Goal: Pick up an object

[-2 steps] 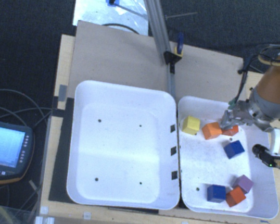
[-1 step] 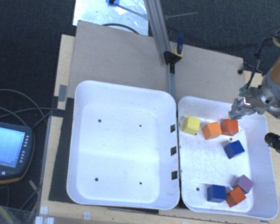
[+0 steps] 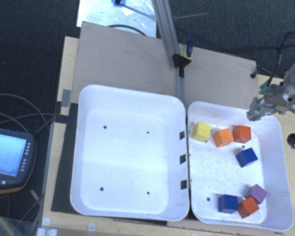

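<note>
Blocks lie in the right bin (image 3: 284, 164), all below the gripper (image 3: 254, 115), which hangs over the bin's upper rim holding nothing. A red block (image 3: 242, 133) sits nearest it, touching an orange block (image 3: 222, 138); a yellow block (image 3: 201, 132) lies farther left, a blue block (image 3: 247, 157) lower.

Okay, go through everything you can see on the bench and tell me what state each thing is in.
Gripper: above the right bin's far rim, holding nothing visible.
Right bin: holds seven blocks.
Yellow block: lying free by the divider.
Purple block: touching an orange one.
Left bin: upright, beside the right bin.
</note>
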`<state>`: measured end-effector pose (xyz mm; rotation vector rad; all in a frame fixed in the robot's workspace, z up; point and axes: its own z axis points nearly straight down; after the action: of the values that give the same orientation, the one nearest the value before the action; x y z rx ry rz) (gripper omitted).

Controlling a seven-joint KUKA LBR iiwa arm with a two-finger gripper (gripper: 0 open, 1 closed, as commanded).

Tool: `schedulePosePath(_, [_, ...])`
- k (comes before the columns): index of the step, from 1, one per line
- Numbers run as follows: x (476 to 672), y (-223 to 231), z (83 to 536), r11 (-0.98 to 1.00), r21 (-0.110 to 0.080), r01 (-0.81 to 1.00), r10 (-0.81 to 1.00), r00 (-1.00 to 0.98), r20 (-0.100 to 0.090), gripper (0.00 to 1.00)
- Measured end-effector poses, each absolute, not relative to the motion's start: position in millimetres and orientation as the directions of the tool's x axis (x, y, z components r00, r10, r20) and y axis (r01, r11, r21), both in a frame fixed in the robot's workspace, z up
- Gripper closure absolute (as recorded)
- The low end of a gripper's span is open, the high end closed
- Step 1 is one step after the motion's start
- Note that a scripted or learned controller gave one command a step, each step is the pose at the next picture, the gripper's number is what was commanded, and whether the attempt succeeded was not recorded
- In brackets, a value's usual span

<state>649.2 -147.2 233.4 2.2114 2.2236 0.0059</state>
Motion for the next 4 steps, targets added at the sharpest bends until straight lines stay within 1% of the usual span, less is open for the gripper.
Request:
schedulePosePath(1, [650.3,-147.2,244.2,0.005,0.004,1.0,1.0,-0.005,-0.001,1.0])
schedulePosePath(2, [634.3,-100.8,233.1,0.009,0.0,1.0,1.0,-0.009,0.001,1.0])
schedulePosePath(3, [615.6,-56.6,241.0,0.009,0.001,1.0,1.0,-0.009,0.002,1.0])
schedulePosePath(4, [596.0,-14.5,234.7,0.009,-0.001,1.0,1.0,-0.009,0.002,1.0])
